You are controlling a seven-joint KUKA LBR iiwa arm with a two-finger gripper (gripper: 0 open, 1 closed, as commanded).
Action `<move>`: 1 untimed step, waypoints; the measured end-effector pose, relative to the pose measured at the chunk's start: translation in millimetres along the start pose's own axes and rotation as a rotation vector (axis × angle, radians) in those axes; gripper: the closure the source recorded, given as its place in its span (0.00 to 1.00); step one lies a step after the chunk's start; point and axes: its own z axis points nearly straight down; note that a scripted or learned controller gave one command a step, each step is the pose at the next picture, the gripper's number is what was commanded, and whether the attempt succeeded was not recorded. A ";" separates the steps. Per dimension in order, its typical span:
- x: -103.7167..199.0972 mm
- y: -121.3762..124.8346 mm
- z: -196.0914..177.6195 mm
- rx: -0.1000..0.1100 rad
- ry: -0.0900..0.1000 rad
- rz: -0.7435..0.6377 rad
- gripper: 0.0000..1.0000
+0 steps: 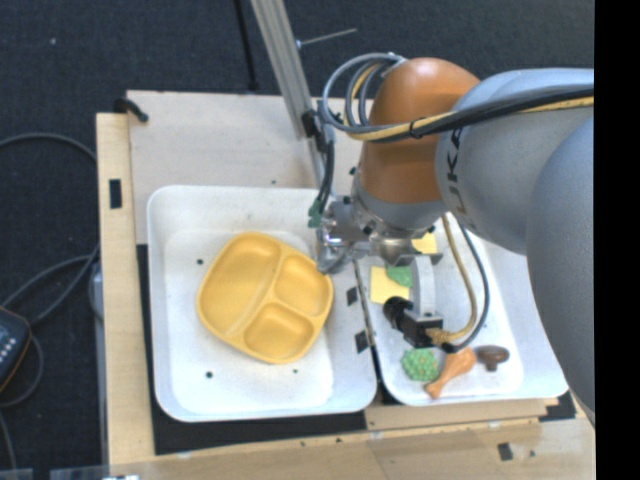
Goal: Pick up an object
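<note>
A yellow divided plate (263, 296) lies flat in the left bin (180, 218). My gripper (331, 251) hangs over the right side of that bin, just above the plate's upper right rim and close to the wall between the two bins. The grey arm with its orange band covers much of the right bin (520, 368). In the right bin lie a yellow flat block (383, 287), a small green piece (401, 275), a green knobbly toy (420, 365), an orange drumstick-shaped toy (452, 370) and a brown toy (492, 354).
A metal post (283, 53) rises from the bench behind the bins, close to the arm's cables. Another yellow piece (426, 244) peeks out under the wrist. Bare floor shows in the left bin around the plate.
</note>
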 end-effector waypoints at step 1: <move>-3.2 -0.1 -0.2 0.000 -0.001 0.005 0.00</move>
